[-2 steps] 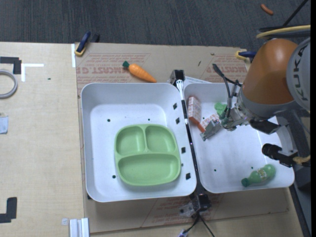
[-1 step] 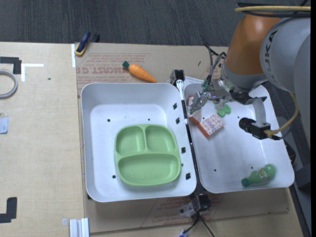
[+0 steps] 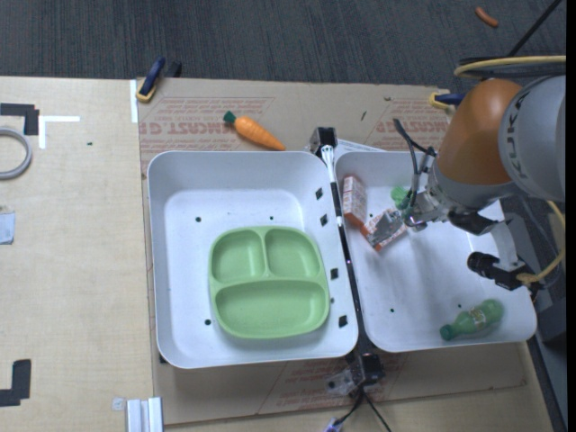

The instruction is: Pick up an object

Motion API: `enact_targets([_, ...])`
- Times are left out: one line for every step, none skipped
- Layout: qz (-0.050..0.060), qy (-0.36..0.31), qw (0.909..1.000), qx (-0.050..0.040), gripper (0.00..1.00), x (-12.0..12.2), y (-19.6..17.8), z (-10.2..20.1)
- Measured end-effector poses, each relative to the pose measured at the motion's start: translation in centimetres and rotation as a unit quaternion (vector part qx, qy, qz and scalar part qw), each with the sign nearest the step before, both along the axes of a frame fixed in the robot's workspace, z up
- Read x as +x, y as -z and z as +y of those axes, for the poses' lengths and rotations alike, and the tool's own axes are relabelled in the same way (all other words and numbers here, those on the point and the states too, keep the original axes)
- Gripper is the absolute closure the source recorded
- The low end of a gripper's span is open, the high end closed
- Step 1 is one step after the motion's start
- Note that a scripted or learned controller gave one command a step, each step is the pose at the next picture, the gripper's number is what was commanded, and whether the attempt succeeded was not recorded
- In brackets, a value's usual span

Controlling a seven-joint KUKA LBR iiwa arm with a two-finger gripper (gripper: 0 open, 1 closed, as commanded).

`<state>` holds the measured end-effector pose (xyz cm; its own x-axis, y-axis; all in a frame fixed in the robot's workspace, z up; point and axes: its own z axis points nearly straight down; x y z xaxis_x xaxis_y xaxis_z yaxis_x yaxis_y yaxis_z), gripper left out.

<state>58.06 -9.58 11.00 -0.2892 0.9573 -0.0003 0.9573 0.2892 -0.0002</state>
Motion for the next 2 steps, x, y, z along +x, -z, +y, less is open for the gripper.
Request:
enact_targets([-0.001, 0.001, 1.0, -0.0004, 1.0, 0.04, -0.98, -0.06])
enact_targets([-0.001, 0.001, 1.0, -0.0004, 0.0, 0.04, -0.98, -0.05])
